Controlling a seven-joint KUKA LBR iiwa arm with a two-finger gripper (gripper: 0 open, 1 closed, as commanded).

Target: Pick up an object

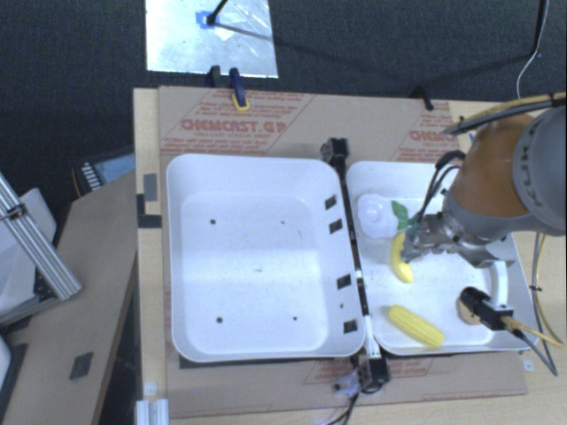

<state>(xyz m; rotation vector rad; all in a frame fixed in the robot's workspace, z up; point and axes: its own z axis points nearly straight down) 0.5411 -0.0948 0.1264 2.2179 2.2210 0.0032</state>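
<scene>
Hovering with the banana (403, 266) beneath its jaws — clenched or released, cannot tell — the gripper (411, 248) may slip off its curve.

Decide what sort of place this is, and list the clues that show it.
Probably a robotics lab: a robot arm hangs over the right bin, which holds a toy corn cob; a left bin sits beside it.

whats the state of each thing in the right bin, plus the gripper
gripper: low in the right bin, at the banana's upper end; grip unclear
banana: lying flat on the floor
corn cob: lying flat near the front wall, untouched
white object: resting in the back left corner, untouched
</scene>
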